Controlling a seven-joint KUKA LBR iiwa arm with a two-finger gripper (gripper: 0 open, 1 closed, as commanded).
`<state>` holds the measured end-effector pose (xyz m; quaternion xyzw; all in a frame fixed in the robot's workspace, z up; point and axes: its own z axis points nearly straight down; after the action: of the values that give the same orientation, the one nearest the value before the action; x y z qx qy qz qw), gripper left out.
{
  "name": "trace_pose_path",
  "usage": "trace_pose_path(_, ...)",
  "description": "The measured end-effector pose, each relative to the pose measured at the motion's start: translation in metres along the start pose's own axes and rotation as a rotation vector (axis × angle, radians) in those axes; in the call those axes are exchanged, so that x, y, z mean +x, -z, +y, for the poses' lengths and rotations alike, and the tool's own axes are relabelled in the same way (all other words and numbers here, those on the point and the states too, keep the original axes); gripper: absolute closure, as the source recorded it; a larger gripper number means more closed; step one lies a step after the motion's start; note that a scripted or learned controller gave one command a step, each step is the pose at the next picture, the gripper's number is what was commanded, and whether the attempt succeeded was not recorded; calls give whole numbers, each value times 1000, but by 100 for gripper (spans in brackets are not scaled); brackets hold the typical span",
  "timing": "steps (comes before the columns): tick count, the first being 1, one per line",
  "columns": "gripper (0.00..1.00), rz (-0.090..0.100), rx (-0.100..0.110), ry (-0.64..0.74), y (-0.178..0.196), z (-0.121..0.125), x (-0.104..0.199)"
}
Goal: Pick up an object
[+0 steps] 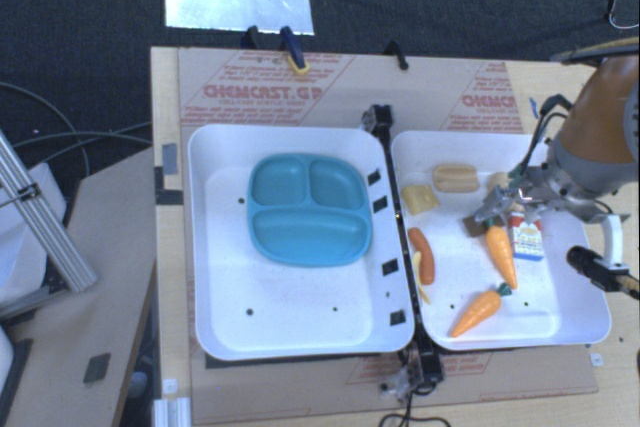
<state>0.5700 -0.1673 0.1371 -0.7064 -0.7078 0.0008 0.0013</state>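
The grey two-finger gripper hangs low in the right white plastic bin, directly above the top end of an orange toy carrot; whether it is released or clenched cannot be told. For a sound grasp, the fingers should straddle the carrot across its width. Count: two orange carrots, the second nearer the front rim; one red sausage; one tan bread roll; one blue divided plate in the left bin.
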Motion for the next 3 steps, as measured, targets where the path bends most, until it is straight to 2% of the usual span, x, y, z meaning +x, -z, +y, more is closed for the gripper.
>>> trace_pose_path(1, 0, -3, -10, 0, -48, 3, 0)
trace_pose_path(2, 100, -3, -14, 0, -35, 4, 0)
trace_pose_path(3, 100, -3, -10, 1, 29, 4, -4)
